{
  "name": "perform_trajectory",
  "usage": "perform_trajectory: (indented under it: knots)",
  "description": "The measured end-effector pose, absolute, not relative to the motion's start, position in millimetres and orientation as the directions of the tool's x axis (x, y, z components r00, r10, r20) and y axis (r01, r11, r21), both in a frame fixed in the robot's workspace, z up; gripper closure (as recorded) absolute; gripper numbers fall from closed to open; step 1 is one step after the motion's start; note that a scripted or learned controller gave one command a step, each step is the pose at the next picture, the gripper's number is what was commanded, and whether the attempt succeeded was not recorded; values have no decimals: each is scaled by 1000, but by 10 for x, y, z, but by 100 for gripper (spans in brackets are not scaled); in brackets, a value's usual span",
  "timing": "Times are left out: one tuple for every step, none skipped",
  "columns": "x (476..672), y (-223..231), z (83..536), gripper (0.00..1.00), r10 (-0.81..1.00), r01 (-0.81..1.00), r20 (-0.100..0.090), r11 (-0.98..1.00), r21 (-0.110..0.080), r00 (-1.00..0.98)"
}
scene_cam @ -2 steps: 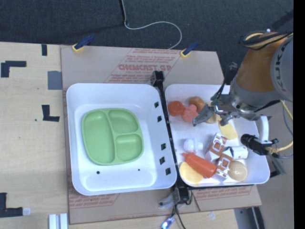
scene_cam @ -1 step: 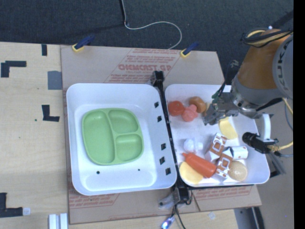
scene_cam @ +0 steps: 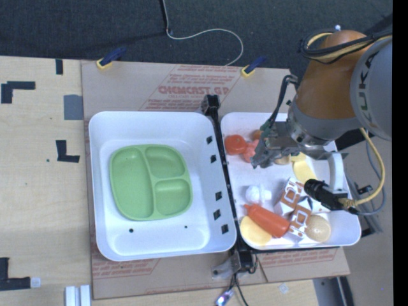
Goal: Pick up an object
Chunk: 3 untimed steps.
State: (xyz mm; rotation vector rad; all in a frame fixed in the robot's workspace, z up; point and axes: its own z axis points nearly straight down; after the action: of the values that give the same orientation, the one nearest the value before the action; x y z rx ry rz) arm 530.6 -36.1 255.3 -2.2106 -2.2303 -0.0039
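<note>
In the right white plastic bin [scene_cam: 347, 238], at centre right of the frame, a glossy red-orange rounded toy [scene_cam: 237, 145] lies near the upper left corner, just left of the dark two-finger gripper [scene_cam: 262, 157]. Whether the jaws are apart or closed cannot be told, and the arm [scene_cam: 331, 88] hides the bin's upper part. Two bins sit side by side; the left bin [scene_cam: 102, 132] holds one green three-compartment plastic tray [scene_cam: 151, 182], while the right one also holds one orange carrot-shaped toy [scene_cam: 268, 220].

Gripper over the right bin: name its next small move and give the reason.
Probably lower straight down. The gripper sits above the right bin, beside the red-orange toy at the bin's upper left, with nothing visibly between its fingers.
</note>
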Motion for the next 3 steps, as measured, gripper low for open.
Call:
perform_trajectory:
  knots:
    - [5057,536,2225,100,1000,1000,1,8,-7,-8]
    - [4844,150,3781,100,1000,1000,1,-1,16,1]
    - [4835,1078,4007,100,1000,1000,1,9,1,-9]
